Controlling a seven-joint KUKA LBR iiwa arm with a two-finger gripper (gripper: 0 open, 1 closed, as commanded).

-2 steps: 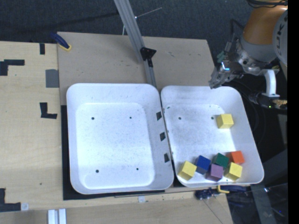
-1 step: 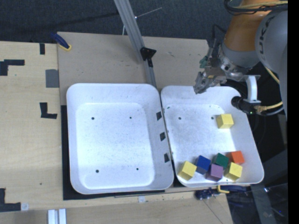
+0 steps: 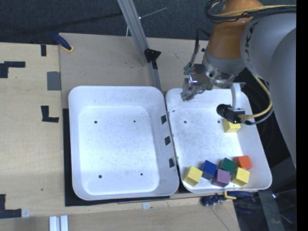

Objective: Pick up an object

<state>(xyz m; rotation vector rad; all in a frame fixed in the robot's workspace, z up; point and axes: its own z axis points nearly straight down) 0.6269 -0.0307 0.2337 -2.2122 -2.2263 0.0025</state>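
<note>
Bins of shallow white plastic sit side by side on the tan wooden bench [image 3: 29, 143]: the larger left bin [image 3: 77, 105] and the right bin [image 3: 255, 143], their inner rims touching. In the right bin, small cubes cluster along the near edge: a yellow cube [image 3: 193, 175], a blue cube [image 3: 209, 169], a purple cube [image 3: 223, 176], a green cube [image 3: 228, 165], an orange cube [image 3: 244, 162] and a second yellow cube [image 3: 242, 176], all touching or just beside one another. Another small yellow block [image 3: 231, 126] lies apart, near the right rim, just below a black fitting on the arm. The grey arm with its orange band [image 3: 231, 30] reaches over the far end of the right bin. Its two-finger gripper [image 3: 189, 93] hangs above the bin's far left corner, well apart from the cluster, with nothing seen between its tips; whether it is spread or pressed together I cannot tell. A slanted grey metal bar [image 3: 137, 25] crosses the bench behind the bins.
</note>
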